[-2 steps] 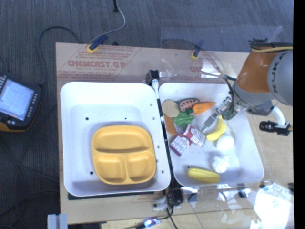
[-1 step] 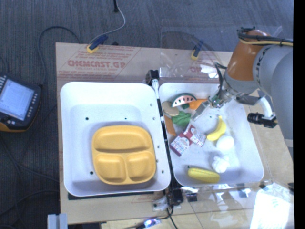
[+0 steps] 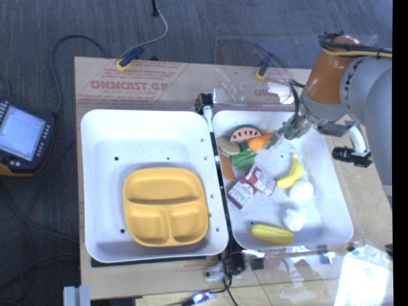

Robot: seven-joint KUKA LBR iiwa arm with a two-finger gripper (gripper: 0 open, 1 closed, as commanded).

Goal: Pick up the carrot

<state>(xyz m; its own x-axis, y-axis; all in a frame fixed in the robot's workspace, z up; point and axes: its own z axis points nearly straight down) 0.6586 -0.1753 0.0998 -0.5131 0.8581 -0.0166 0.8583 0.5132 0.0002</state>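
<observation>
In the left bin [image 3: 102,139] a yellow tray [image 3: 166,204] with three parts is seen. In the right bin [image 3: 325,190] the carrot [image 3: 257,143] is found at the far end, beside the watermelon slice [image 3: 245,133] and above the green leaf [image 3: 243,159]. The gripper [image 3: 278,138] is placed just beside the carrot's right end, maybe touching it. Whether its tips are apart or together cannot be told. The carrot is not lifted yet, so the grab and the lift are judged to be left.
</observation>
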